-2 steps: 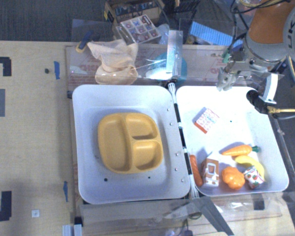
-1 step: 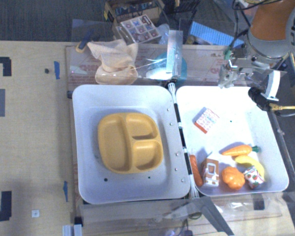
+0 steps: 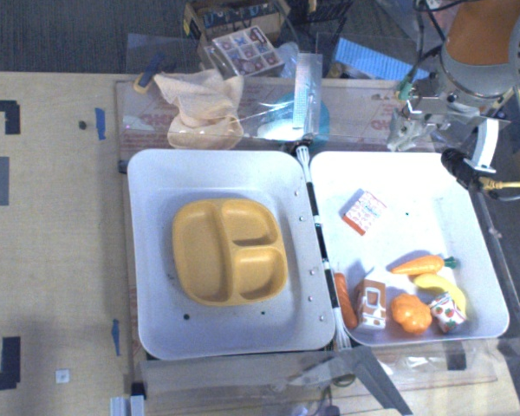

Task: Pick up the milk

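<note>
Your small brown-and-white milk carton (image 3: pixel 372 305) stands near the right white bin's (image 3: pixel 468 232) front edge; gripper (image 3: pixel 413 131) hovers beyond its far rim, grip state unreadable.

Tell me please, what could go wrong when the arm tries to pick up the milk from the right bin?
1. The milk carton lies packed in the near corner of the right bin, touching or almost touching the sausage and the orange; the fingers may catch a neighbour instead.
2. Two other small cartons, one mid-bin and one beside the banana, could be mistaken for it.
3. The gripper is at the far rim, so it likely has to cross the bin.
</note>
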Motion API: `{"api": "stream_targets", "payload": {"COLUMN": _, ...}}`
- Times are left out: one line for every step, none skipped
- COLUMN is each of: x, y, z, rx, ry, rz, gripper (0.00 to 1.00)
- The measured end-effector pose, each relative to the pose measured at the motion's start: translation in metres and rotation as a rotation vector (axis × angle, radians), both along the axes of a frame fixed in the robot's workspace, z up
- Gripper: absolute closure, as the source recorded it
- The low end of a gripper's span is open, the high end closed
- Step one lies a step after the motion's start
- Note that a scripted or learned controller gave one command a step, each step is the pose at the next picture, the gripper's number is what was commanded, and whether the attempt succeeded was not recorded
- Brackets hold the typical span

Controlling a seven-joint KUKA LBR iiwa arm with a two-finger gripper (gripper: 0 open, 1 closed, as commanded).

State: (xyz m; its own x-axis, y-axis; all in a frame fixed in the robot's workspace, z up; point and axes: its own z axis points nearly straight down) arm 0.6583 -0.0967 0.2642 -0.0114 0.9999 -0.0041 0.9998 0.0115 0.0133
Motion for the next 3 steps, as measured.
{"api": "stream_targets", "payload": {"x": 0.009, "y": 0.038, "z": -0.027, "rx": 0.005, "ry": 0.013, "rz": -0.192, "gripper": 1.00}}
{"api": "stream_targets", "payload": {"x": 0.009, "y": -0.045, "z": -0.012, "rx": -0.002, "ry": 0.007, "rz": 0.403, "gripper": 1.00}}
{"api": "stream_targets", "payload": {"x": 0.010, "y": -0.049, "z": 0.039, "rx": -0.014, "ry": 0.004, "rz": 1.337, "gripper": 1.00}}
